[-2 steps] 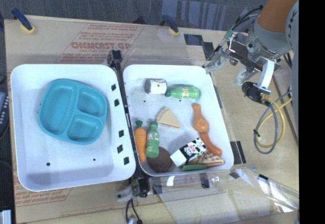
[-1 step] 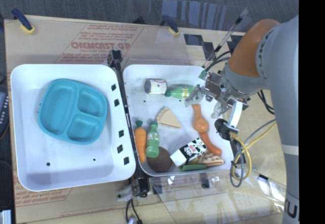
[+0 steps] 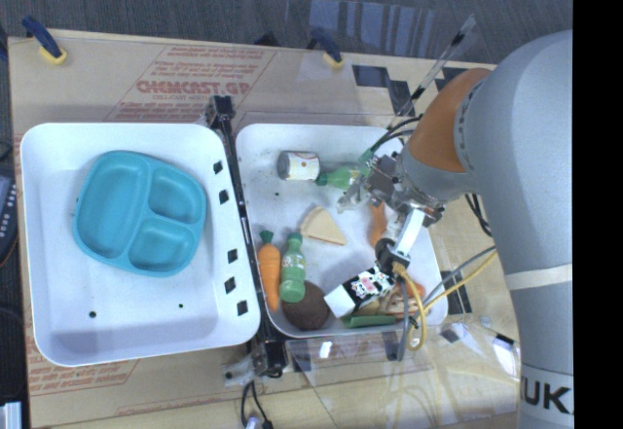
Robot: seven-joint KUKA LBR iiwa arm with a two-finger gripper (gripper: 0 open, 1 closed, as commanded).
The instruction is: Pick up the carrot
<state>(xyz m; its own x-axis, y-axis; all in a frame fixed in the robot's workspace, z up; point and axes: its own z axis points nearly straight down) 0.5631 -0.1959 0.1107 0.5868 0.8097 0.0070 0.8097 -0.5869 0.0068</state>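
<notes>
The carrot [image 3: 269,268] is orange with a green top and lies lengthwise against the left wall of the right bin [image 3: 255,150], beside a green bottle [image 3: 292,268]. My gripper [image 3: 378,186] hangs low over the right side of that bin, well to the right of the carrot and apart from it. Below the gripper lies a second small orange piece [image 3: 378,223]; I cannot tell what it is. The wrist and its cables hide the gripper's tip.
The right bin also holds a white can [image 3: 299,165], a green item [image 3: 341,177], a cheese wedge [image 3: 323,226], a brown ball [image 3: 308,306] and a cow-patterned carton [image 3: 360,289]. A blue divided plate [image 3: 141,211] sits in the left bin [image 3: 58,320].
</notes>
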